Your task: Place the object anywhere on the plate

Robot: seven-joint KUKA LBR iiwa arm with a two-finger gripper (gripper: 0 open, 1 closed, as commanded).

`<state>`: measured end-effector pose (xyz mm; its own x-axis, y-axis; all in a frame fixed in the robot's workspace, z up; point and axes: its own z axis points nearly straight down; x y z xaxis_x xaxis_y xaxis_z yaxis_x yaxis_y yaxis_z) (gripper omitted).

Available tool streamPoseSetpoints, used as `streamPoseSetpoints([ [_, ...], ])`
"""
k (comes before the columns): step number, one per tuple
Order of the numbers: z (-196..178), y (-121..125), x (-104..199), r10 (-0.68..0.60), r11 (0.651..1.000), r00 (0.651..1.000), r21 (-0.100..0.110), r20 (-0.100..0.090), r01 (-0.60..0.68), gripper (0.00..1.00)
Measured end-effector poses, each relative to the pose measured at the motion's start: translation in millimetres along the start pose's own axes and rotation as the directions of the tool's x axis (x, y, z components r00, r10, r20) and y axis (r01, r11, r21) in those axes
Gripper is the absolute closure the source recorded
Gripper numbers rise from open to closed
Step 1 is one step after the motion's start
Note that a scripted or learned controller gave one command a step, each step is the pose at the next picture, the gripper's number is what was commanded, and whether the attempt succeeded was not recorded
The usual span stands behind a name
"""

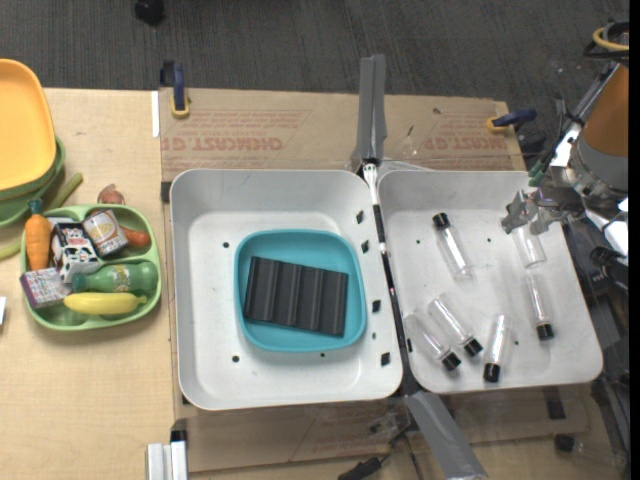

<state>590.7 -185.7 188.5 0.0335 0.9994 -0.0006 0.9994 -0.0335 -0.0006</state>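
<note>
The left bin (190, 298) is a shallow white tray with rounded corners, and the teal plate (255, 340) sits mid-floor with a band of bare white all round it. A dark grey ribbed block (297, 294), matte and rectangular, covers most of the plate's well and leaves only the rim free. The right bin (570, 363) touches the left along the centre seam. Its upper left and the middle of its floor are open, while clear plastic tubes with black caps (450, 243) lie scattered, mostly towards the lower half. The gripper (532, 214) hangs over the upper right of this bin, close to the far wall, with one tube (532, 250) just below it. Whether it is clenched on that tube or released cannot be told. Both bins rest on brown cardboard (270, 133) bearing red upside-down print, too faint to read reliably. At the left edge, a green divided tray (150, 303) holds glossy toy food.
</note>
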Motion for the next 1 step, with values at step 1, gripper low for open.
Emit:
streamPoseSetpoints([
  [1,0.0,0.0,0.0,0.0,1.0,1.0,0.0,0.0,0.0,0.0],
])
